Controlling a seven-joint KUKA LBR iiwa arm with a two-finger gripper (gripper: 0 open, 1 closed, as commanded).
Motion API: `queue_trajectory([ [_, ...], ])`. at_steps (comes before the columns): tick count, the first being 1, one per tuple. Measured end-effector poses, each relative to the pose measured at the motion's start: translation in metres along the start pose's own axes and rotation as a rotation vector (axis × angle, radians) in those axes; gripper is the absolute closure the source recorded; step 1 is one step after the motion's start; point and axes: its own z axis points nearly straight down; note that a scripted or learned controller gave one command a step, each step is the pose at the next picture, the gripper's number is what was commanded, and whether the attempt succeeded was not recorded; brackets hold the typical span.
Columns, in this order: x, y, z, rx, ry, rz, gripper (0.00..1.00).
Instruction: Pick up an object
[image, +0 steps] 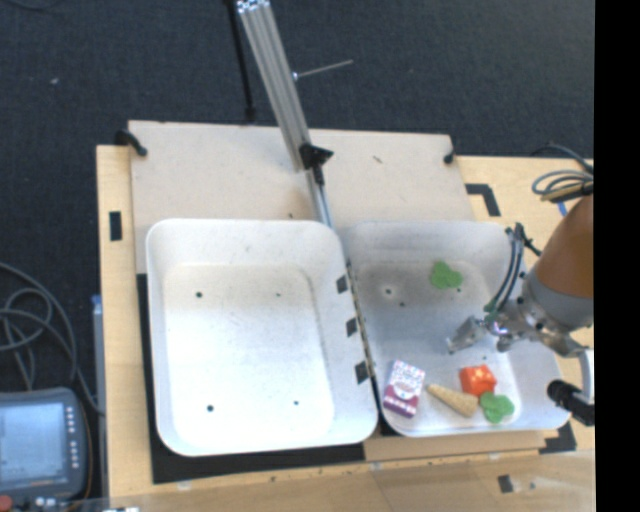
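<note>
The claw (478, 335) hangs low over the right bin (400, 245), its grey fingers spread with nothing between them; the orange block (477, 379) lies just at its six o'clock, a green piece (496, 406) and tan cone (453, 400) beyond; another green piece (446, 275) sits at eleven; best to centre over one item before closing, avoiding the crowded neighbours.

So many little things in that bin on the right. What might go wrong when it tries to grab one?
The orange block, tan cone and green piece crowd together near the right bin front wall, so the tool might nudge a neighbour or catch two. The wall there may also hamper a clean grab. The lone green piece looks easier.
</note>
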Motion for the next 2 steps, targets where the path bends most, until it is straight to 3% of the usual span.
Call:
queue_trajectory([
  [1, -0.001, 0.000, 0.016, -0.002, -0.001, 0.002, 0.00],
  [2, -0.002, 0.001, 0.004, -0.008, -0.001, 0.008, 1.00],
])
